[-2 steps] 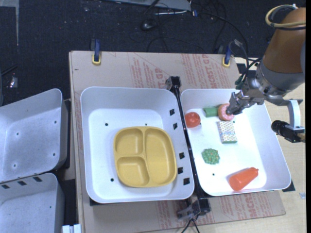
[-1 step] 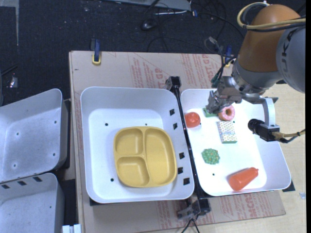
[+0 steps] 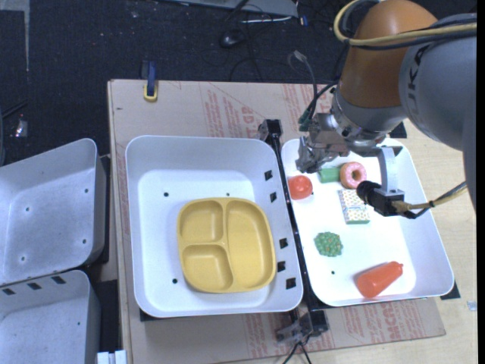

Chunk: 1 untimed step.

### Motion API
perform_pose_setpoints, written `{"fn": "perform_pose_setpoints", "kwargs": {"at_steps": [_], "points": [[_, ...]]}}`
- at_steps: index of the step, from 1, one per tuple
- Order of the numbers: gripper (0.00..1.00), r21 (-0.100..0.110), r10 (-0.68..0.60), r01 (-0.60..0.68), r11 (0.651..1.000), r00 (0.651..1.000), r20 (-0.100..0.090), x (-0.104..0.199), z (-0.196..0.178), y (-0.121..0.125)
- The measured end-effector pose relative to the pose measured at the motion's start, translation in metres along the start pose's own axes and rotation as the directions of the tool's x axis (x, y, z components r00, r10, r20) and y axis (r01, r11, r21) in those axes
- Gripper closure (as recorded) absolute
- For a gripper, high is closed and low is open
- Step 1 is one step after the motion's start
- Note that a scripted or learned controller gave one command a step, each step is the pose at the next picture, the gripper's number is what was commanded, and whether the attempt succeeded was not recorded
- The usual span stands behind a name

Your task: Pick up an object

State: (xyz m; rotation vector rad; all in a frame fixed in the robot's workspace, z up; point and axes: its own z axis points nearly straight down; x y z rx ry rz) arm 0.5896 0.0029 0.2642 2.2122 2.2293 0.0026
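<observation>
a: camera view, right bin (image 3: 424, 241): gripper (image 3: 314, 158) low at far end, finger state cannot be told; red ball (image 3: 301, 186) just beside.
b: advice: centre over the ball, descend straight, avoid green block (image 3: 329, 174) and donut (image 3: 352, 175).

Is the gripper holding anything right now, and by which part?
Cannot be told: the gripper is low in the right bin beside the tomato and green block.

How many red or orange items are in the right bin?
2: a red ball near the bin's left wall, and an orange carrot near its front. The arm may hide others.
</observation>
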Motion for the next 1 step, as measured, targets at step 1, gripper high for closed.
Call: {"fn": "perform_pose_setpoints", "kwargs": {"at_steps": [1], "points": [[1.00,0.004,0.000,0.000,1.000,1.000,0.000,0.0570,0.0110,-0.0041]]}}
